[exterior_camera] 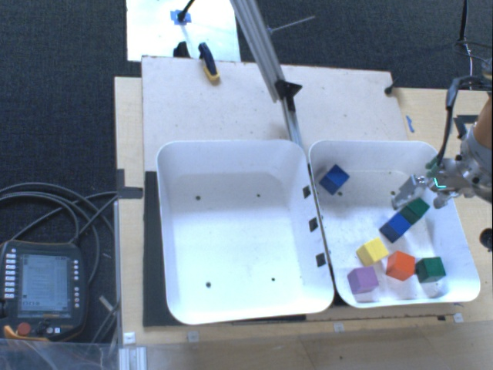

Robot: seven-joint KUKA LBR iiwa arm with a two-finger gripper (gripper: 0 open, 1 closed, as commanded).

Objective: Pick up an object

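Gripper [408, 195] hovers in the right white bin [362, 168], just above the dark green block [417, 209] touching a blue block [396, 227]. Whether its claw is spread or pressed together, I cannot tell. Best bet: descend straight, straddle one block, avoid nudging its neighbour.

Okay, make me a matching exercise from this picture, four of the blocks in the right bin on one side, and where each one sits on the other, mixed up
Things:
1. lone blue block
2. purple block
3. yellow block
4. orange block

Places:
A. between the purple block and a green block
B. far end, near the divider
C. near left corner
D. just behind the purple block

Pairs: 1-B, 2-C, 3-D, 4-A
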